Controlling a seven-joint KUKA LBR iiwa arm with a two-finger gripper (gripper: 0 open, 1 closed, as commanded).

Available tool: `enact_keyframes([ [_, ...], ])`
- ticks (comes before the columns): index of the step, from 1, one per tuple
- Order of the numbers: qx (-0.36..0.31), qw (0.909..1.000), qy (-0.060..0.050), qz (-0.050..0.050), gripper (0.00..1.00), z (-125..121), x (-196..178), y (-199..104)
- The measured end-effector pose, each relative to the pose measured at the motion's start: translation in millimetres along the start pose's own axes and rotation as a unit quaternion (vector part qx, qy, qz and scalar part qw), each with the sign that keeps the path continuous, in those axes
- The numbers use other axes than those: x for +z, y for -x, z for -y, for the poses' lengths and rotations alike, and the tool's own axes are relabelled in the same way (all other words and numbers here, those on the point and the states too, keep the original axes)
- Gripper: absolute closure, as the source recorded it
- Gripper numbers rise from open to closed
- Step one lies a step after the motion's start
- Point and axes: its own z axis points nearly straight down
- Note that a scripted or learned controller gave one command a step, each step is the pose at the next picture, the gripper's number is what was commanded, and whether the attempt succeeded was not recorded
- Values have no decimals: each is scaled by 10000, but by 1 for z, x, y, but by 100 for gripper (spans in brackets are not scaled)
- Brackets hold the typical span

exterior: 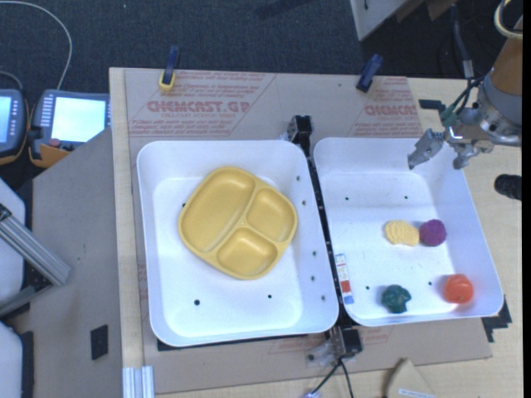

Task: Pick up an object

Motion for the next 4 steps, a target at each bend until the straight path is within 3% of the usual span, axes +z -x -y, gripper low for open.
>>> enact_keyframes([
  [2,-7,10000,1,-1,0,-6,120,5],
  [3,-5,10000,37,11,100,-7,105,6],
  [4,1,10000,50,14,100,-9,61,11],
])
